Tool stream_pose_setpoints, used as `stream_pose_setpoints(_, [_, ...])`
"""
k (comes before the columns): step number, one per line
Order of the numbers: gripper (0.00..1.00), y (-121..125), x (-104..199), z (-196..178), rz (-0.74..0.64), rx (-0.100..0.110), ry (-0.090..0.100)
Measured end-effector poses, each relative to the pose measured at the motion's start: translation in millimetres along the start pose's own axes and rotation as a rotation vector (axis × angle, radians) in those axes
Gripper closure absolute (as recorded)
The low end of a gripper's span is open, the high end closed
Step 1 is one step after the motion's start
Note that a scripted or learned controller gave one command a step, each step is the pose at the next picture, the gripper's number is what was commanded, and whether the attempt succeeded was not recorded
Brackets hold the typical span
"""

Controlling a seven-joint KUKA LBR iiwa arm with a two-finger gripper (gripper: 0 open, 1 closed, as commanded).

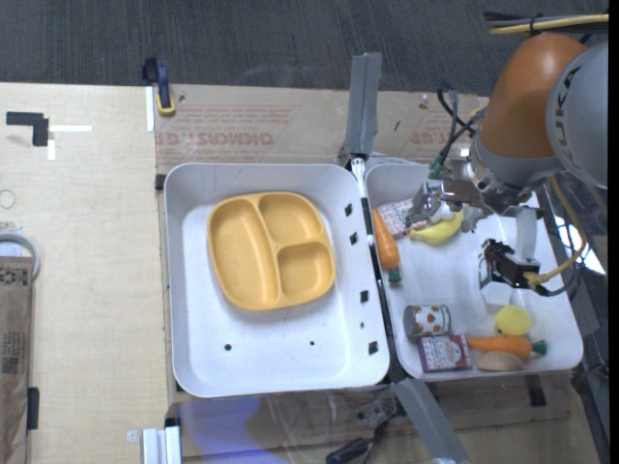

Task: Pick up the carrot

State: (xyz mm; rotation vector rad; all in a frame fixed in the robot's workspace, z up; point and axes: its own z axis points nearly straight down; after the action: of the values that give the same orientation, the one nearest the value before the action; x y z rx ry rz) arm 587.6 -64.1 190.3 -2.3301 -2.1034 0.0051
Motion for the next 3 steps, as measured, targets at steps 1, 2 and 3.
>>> stream_pose_setpoints(1, [0.0,33.1,124.9,-0.1,0.03,-0.001,0.0])
stream_pose_setpoints(2, [0.0,-47.0,237.2,22.8,0.067,0.001,-0.002])
stream_pose_setpoints(3, [0.0,-10.3,175.9,93.2,0.132,-0.013,0.01])
